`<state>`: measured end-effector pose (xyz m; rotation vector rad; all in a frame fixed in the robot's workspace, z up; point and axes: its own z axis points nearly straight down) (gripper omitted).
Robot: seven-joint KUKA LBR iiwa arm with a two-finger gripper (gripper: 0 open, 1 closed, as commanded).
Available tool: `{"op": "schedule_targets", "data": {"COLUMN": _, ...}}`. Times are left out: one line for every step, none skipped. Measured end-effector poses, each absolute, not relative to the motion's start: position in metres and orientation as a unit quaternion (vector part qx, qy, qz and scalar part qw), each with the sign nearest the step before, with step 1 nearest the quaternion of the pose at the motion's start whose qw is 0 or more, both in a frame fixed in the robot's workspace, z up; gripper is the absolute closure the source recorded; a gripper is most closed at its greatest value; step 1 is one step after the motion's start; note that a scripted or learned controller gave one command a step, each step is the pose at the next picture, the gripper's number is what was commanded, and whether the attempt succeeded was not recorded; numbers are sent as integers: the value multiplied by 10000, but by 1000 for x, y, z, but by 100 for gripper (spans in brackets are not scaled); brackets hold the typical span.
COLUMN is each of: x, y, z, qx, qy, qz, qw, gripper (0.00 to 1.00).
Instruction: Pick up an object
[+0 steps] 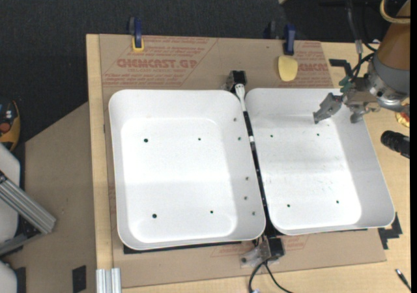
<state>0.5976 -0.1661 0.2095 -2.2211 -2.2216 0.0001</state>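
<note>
My gripper hangs over the far right part of the right bin, just above its white floor. Its two grey fingers are spread apart and open, with nothing between them. The arm, grey with an orange band, comes in from the right edge. A small pale yellow object lies on the cardboard sheet behind the right bin, outside it and to the left of the gripper.
The left bin sits beside the right one, their rims touching along a black strip. Two blue clamps hold the cardboard's far edge. A black cable plug lies at the front.
</note>
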Motion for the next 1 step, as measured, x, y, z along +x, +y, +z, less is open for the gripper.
{"op": "schedule_targets", "data": {"x": 598, "y": -166, "z": 220, "qx": -7068, "qy": -7075, "qz": -8, "qw": -15, "gripper": 100}}
